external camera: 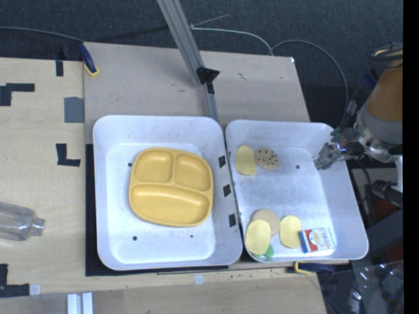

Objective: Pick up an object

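My gripper [325,157] hangs at the right rim of the right bin [340,195], above the bin's upper right part, with nothing visible between its fingers. In that bin lie a yellow chip-like piece [245,160] and a brown speckled cookie [266,157] near the top left. Near the front lie a tan round piece [267,218], two yellow pieces [258,235] [291,231] and a small red, white and blue carton [317,239]. The nearest object, the cookie, is well to the gripper's left.
The left bin [111,175] holds a yellow divided plate [171,186]. A metal pole [183,34] slants down to the bins' shared top edge. A clear plastic bottle [19,221] lies on the bench at far left. Cables run behind the right bin.
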Controlling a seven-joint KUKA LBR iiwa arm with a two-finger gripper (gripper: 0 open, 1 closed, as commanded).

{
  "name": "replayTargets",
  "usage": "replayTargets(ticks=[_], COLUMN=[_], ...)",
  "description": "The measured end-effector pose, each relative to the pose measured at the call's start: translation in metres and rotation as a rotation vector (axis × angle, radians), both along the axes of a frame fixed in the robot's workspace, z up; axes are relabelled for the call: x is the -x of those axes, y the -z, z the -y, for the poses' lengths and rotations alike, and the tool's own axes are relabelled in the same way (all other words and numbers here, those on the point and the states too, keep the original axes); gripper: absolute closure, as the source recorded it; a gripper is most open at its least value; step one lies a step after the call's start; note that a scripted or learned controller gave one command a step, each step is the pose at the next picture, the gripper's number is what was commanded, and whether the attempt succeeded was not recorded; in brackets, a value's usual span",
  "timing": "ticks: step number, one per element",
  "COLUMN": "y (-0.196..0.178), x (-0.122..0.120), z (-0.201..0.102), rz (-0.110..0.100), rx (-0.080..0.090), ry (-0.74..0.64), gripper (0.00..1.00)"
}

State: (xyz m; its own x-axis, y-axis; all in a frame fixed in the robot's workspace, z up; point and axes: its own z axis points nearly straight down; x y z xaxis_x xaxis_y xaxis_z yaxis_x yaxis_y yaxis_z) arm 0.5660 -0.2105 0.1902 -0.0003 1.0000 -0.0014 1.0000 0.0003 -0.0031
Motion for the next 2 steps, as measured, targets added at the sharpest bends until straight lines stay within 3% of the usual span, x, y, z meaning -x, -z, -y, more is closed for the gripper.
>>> replayTargets(ticks=[2], y=[-0.046], x=[0.040], z=[-0.001], rz=[0.003], rx=[-0.002], ry=[-0.002], gripper=[1.00])
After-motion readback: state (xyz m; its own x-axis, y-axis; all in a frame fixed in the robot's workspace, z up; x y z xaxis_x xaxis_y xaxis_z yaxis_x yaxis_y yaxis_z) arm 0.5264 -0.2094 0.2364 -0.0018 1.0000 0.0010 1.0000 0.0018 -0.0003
